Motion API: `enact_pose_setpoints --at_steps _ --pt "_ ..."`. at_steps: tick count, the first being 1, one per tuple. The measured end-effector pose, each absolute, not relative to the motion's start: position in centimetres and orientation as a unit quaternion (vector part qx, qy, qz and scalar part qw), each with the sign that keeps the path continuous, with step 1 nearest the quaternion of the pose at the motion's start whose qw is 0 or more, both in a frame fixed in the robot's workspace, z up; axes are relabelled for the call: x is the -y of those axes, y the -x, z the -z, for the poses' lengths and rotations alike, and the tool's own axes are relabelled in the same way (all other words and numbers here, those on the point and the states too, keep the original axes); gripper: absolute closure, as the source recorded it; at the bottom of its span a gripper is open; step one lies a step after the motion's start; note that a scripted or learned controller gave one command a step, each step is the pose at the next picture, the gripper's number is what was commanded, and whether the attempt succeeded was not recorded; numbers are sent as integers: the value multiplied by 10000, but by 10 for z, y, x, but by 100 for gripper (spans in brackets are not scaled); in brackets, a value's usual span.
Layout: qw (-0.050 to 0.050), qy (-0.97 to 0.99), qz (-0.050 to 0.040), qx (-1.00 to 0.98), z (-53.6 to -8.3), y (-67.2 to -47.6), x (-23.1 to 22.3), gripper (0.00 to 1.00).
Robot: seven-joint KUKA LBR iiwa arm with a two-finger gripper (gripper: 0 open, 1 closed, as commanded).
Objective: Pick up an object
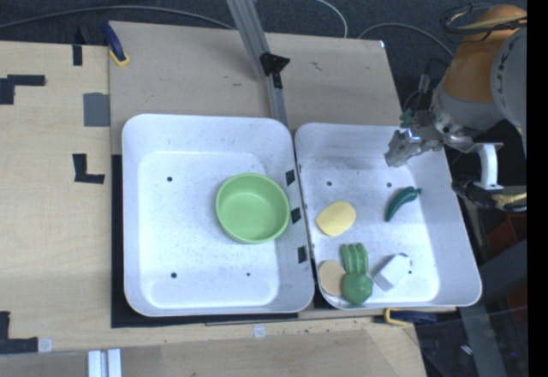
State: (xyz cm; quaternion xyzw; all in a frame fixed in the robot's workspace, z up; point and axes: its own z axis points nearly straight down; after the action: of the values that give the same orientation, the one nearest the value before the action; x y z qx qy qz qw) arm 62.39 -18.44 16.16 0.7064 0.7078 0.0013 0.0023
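Observation:
The right bin [428,161] holds a dark green pepper-shaped piece [400,201], a yellow oval piece [336,218], a green ribbed piece [354,258] above a green round piece [357,288], a tan round piece [329,273] and a small grey-white block [392,271]. My gripper [400,149] hangs over the bin's upper right part, above and apart from the dark green piece. Nothing shows between its fingers.
A green bowl [252,207] sits in the left bin [163,195] near its right wall. A slanted grey pole [248,15] crosses the bench behind the bins. The arm's grey and orange wrist [479,67] stands over the right bin's far right corner.

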Motion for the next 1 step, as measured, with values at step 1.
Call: enact_pose_setpoints --at_steps 1 --pt "27 -7065 -13 -7077 -226 -624 185 100"
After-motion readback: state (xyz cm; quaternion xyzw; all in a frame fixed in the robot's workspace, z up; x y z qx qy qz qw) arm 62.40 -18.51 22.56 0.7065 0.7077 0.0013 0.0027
